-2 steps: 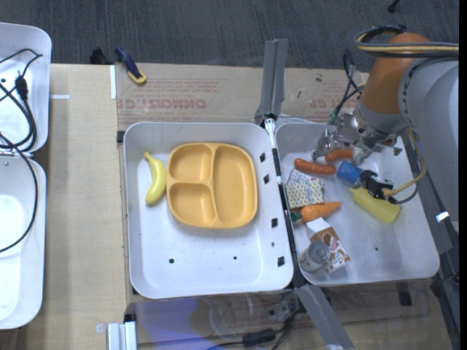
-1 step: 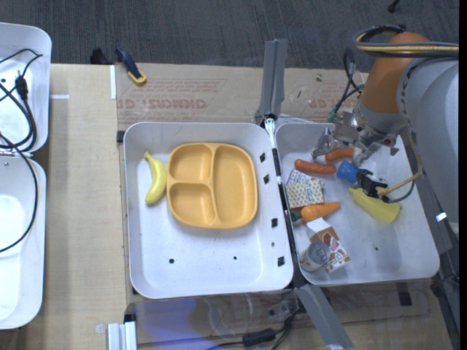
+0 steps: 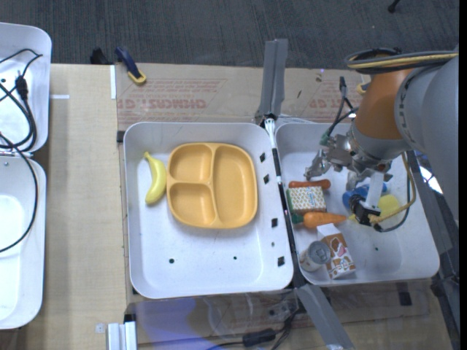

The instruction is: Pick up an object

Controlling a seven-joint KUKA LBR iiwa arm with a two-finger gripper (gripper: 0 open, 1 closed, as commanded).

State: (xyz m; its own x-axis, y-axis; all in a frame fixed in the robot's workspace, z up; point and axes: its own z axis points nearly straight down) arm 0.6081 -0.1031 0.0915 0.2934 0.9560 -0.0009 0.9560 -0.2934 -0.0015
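Reaching in from the right, the grey arm [image 3: 430, 100] with its orange band hangs over the right bin [image 3: 408, 265], and its gripper [image 3: 337, 168] sits low above that bin's upper middle part. From where I stand the jaw state cannot be told; the metal parts at the wrist blur together, and nothing can be seen caught in them. Just below the gripper, along the bin's left wall, lies a small green and white box [image 3: 306, 198] with a reddish sausage-like piece [image 3: 309, 184] touching its top edge. An orange carrot [image 3: 325, 219] lies just under the box, pointing toward the middle of the bin. Near the bin's lower left corner stands a grey can [image 3: 317, 254], and a brown and white carton [image 3: 337, 254] lies tilted right beside it, touching or nearly so. Under the wrist, toward the bin's middle, there is a blue thing [image 3: 357, 199] and a yellow thing [image 3: 390, 206], partly hidden by the arm's cabling. The left bin [image 3: 190, 275] holds a yellow divided plate [image 3: 213, 184] in its upper middle, and a banana [image 3: 155, 179] lies just beside the plate's left edge, close to the bin's left wall.
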